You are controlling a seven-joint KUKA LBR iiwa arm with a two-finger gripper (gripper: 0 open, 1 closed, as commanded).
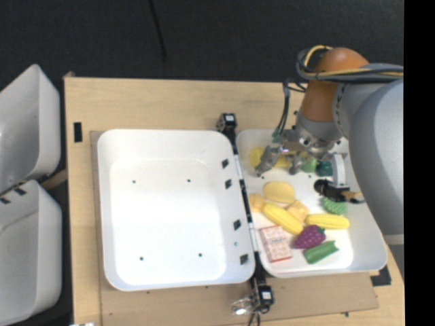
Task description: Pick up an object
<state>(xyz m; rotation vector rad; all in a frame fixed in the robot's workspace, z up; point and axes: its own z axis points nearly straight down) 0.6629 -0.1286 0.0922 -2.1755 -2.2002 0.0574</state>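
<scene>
Camera view: end effector point(281, 160) hovers, apparently just above yellow toy point(257, 156)

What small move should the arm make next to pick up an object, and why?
Probably a short descent, then closing. The gripper hangs low at the far end of the right bin, spread, with nothing visible between its fingers. A yellow object lies right beside it, so that seems the closest target; the yellow corn and purple grapes lie nearer the camera.

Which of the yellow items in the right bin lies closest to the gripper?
The small yellow piece at the bin's upper left, beside the gripper. The other yellow items lie lower.
</scene>
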